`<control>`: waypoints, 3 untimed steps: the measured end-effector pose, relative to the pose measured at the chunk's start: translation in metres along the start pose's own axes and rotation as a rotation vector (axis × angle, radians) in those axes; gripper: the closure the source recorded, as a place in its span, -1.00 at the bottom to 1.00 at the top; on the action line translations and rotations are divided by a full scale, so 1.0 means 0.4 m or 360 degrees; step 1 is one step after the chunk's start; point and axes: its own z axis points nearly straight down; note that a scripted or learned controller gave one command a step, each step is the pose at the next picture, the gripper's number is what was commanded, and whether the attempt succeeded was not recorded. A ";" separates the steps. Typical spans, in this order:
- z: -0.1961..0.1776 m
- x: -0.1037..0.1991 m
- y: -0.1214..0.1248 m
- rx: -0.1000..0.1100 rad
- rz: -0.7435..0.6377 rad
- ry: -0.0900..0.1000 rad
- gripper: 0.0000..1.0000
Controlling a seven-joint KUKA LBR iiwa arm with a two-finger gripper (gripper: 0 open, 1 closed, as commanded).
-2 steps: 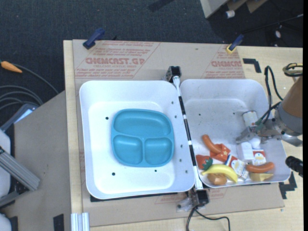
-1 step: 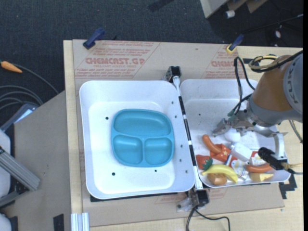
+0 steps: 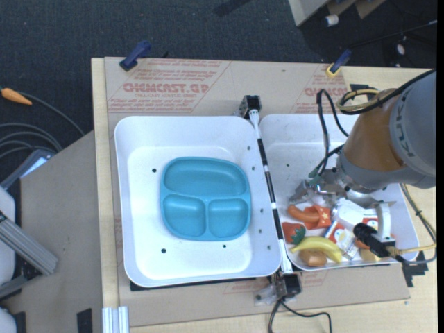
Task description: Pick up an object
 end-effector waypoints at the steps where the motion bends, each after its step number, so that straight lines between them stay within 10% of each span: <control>1: -0.005 0.013 -0.122 -0.0029 -0.0006 -0.0006 -1.00; 2: -0.028 0.010 -0.126 -0.0023 -0.0001 -0.0008 1.00; 3: -0.250 0.178 -0.115 -0.0004 -0.0001 -0.0001 1.00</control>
